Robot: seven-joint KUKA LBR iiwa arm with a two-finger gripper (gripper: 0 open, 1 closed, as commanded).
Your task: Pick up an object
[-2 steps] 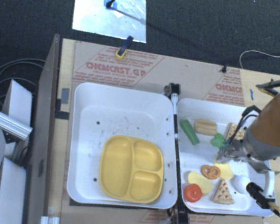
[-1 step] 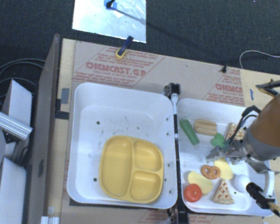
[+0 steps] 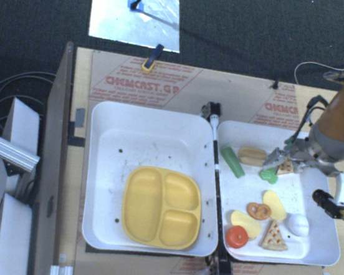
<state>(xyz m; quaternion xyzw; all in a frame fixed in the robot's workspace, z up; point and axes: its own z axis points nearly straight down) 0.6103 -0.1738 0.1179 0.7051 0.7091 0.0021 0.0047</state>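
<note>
My gripper (image 3: 279, 160) hangs low over the far part of the right bin (image 3: 321, 248). It sits right at a small pizza slice (image 3: 286, 168) and just above a small green piece (image 3: 269, 175). A tan bread roll (image 3: 252, 155) lies just to its left, and a long green stick (image 3: 232, 161) lies further left by the bin wall. Whether anything is held is unclear from this angle.
Toward the near side of the right bin lie a pretzel (image 3: 258, 210), two yellow pieces (image 3: 274, 204) (image 3: 246, 223), a red tomato (image 3: 237, 237), a second pizza slice (image 3: 274, 236) and a white egg (image 3: 299, 225). A yellow divided plate (image 3: 163, 207) rests in the left bin (image 3: 113, 157).
</note>
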